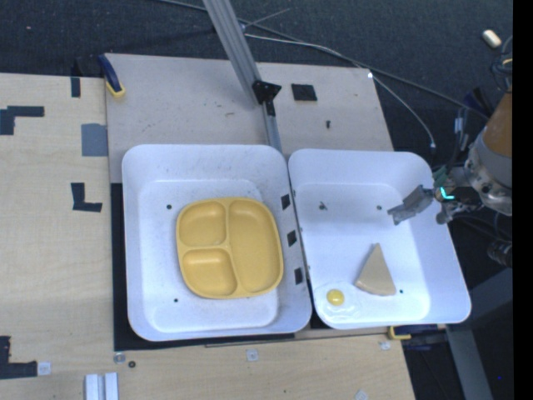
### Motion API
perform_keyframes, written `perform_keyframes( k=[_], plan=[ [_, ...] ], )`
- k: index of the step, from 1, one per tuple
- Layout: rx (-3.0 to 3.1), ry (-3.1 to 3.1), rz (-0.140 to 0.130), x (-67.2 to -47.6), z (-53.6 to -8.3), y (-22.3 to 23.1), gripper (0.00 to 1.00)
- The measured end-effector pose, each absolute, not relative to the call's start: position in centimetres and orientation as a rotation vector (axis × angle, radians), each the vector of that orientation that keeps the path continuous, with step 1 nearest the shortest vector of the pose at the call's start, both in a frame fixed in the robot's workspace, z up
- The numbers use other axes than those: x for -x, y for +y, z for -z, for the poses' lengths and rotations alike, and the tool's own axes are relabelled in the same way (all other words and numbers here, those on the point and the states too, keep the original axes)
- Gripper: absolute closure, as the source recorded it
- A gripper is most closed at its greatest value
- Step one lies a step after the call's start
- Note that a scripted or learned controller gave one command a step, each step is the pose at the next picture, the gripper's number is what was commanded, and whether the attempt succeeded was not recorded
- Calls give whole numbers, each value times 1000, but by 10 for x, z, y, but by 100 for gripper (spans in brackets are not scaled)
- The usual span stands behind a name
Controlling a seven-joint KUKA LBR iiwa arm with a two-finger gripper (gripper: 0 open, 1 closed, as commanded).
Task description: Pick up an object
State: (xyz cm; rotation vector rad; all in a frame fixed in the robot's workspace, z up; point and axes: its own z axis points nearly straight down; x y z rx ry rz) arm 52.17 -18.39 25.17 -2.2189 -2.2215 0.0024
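A tan wedge-shaped piece [376, 272] lies in the right bin [350, 169], toward its front right. A small yellow round object [335, 297] sits near that bin's front wall, left of the wedge. A yellow divided plate [228, 247] rests in the left bin [150, 223]. My gripper [425, 208] hangs over the right bin's right rim, above and to the right of the wedge and apart from it. It is open, with nothing between its fingers [405, 206].
The grey arm with its orange band [500, 136] comes in at the right edge. A slanted metal post [237, 44] rises behind the bins. Cables [400, 98] run over the dark floor at the back.
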Motion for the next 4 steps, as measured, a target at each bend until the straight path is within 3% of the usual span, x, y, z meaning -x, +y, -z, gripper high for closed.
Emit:
perform_keyframes(
  k=[1, 3, 4],
  plan=[
    [2219, -2222, -2, -522, -252, -184, 0],
    [2216, -2218, -7, -526, -126, -179, 0],
    [2224, -2223, -1, -527, -85, -179, 0]
  ],
)
